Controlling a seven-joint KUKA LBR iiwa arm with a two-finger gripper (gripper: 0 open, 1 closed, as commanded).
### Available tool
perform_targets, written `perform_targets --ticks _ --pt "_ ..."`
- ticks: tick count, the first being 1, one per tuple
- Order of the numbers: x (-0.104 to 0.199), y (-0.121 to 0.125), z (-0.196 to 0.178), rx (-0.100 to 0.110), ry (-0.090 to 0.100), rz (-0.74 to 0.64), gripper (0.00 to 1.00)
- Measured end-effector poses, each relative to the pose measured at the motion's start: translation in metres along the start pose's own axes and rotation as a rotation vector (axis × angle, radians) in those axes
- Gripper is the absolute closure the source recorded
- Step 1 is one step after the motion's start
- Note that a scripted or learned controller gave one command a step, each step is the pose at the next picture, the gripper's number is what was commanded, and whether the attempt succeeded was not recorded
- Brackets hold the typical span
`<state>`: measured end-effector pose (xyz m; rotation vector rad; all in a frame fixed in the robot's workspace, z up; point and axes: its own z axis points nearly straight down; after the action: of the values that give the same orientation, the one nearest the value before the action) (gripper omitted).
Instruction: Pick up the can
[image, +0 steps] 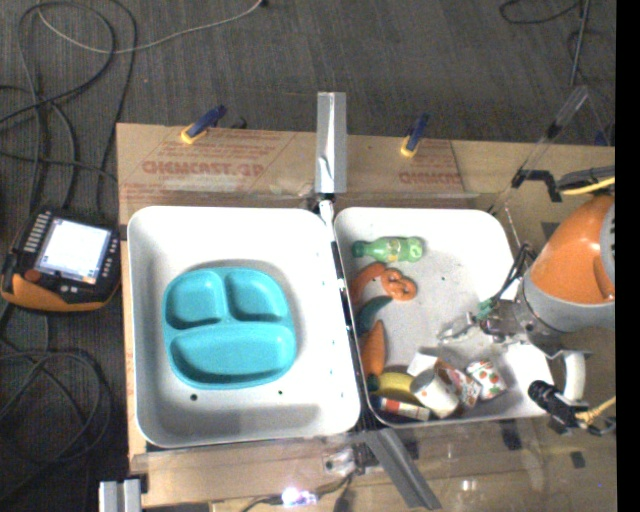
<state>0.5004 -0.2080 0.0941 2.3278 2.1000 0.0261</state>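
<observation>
The can (484, 379), white with red markings, lies on its side near the front right corner of the right bin (505, 236). Just to its left, touching or nearly so, lies a second small printed container (447, 389), and beside that a yellow piece (396, 383) with a red-and-white tube (402, 407) in front of it along the bin's front wall. Along the left wall of this bin sit an orange carrot-like toy (374, 350), a dark green piece (372, 312) and an orange pretzel-shaped toy (399, 285); a light green bottle (393, 248) lies on its side toward the back.

The gripper (470, 324) hangs above the bin floor just behind the can, apart from it, with nothing visible between its thin metal parts; whether it is released or clenched cannot be told from this slanted view. Behind it the arm (572, 270) enters from the right, its orange band large over the bin's right rim.

The left bin (142, 300) holds a turquoise divided plate (232, 325), three compartments up, lying flat in the middle. Both bins rest on a brown bench (230, 165) with blue-and-yellow clamps (203, 123) at its rear edge. On the floor to the left lies a handheld control pendant (65, 258) with a lit screen.
</observation>
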Motion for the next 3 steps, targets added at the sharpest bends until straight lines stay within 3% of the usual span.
perform_targets --ticks 1,2,3 --pt "-0.012 -0.014 -0.052 0.018 -0.007 -0.074 0.0" --pt "-0.002 -0.015 -0.072 0.018 -0.006 -0.076 0.0" --pt "-0.004 -0.014 -0.002 0.016 -0.001 -0.071 0.0"
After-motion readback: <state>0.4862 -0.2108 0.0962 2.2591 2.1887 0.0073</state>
